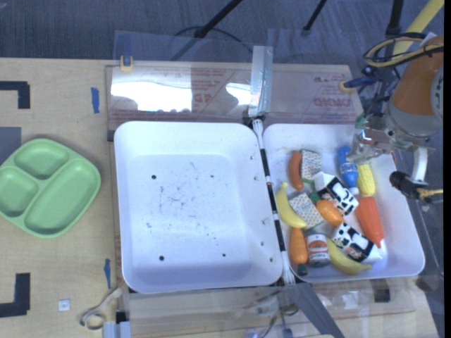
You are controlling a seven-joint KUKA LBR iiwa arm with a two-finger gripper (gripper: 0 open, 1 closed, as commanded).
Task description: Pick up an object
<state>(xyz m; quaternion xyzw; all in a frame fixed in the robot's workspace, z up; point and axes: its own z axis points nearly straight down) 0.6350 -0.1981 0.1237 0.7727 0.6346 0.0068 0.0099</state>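
The right bin (405, 255) holds a pile of toy food: a yellow banana (287, 208), an orange carrot (371, 217), a small carrot (298, 245), a hot dog (295, 169), a corn cob (366, 178), a blue item (347, 165), two black-and-white blocks (343, 198) and a second banana (347, 260). My gripper (366, 144) hangs at the bin's upper right, just above the blue item and the corn cob. The arm with its orange band (417, 90) stands behind it.
The left white bin (134, 146) lies beside the right one. A green divided plate (46, 186) rests on the bench at far left. A clear plastic wall (190, 90) rises behind both bins. Cables and tripod legs cross the floor above.
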